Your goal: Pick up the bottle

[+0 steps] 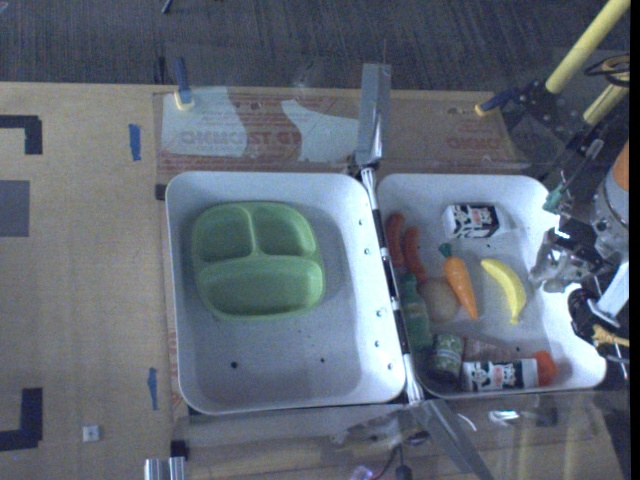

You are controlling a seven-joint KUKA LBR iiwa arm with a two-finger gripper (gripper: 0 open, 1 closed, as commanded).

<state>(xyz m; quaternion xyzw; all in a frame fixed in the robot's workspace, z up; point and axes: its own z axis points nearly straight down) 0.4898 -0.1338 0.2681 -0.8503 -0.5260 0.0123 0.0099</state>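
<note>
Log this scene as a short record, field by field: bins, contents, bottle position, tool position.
left bin: holds a green divided plate
right bin: holds a carrot, a banana, a small carton, red sausages, a potato, a can
bottle: green, lying along the right bin's left wall, beside the potato
tool: at the right bin's right edge, apart from the bottle, nothing seen between its fingers
task state: bottle not yet picked up
</note>
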